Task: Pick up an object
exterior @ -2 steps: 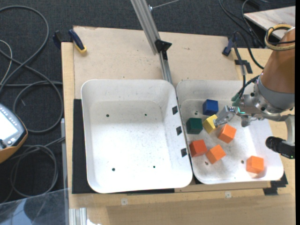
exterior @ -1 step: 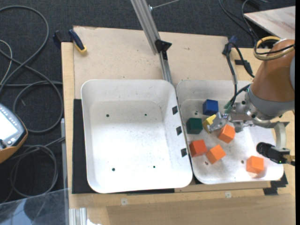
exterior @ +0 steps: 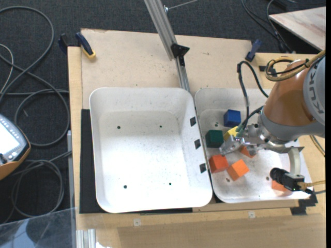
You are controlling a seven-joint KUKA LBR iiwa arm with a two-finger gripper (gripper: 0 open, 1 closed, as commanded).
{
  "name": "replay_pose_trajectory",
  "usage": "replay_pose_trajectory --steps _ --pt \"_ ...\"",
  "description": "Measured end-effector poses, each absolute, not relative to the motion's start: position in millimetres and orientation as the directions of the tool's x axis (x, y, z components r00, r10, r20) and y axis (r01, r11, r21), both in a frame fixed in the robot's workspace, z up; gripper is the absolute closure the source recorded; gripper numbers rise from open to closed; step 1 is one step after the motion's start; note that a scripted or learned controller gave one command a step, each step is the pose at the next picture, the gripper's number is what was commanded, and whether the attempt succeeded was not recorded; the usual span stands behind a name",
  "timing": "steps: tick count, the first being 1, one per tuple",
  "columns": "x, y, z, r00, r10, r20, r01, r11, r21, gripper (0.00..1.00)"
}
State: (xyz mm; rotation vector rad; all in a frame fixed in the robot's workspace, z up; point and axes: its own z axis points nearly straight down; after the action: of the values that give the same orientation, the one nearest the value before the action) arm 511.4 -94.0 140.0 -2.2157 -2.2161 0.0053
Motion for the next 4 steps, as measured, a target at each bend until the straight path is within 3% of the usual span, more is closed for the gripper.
replay_pose_trajectory --steps 1,2,3,4 --pt "516.4 -94 116 -0.002 1.000 -0.001 1.000 0.002 0.014 0.00" --pt "516.3 -93 125 -0.001 1.000 0.002 1.000 0.001 0.012 1.00" --pt "509.5 -87 179 -0.002 1.000 0.000 1.000 0.002 0.006 1.00" --pt "516.6 -88 224 -0.002 1.000 -0.001 1.000 0.002 0.006 1.00"
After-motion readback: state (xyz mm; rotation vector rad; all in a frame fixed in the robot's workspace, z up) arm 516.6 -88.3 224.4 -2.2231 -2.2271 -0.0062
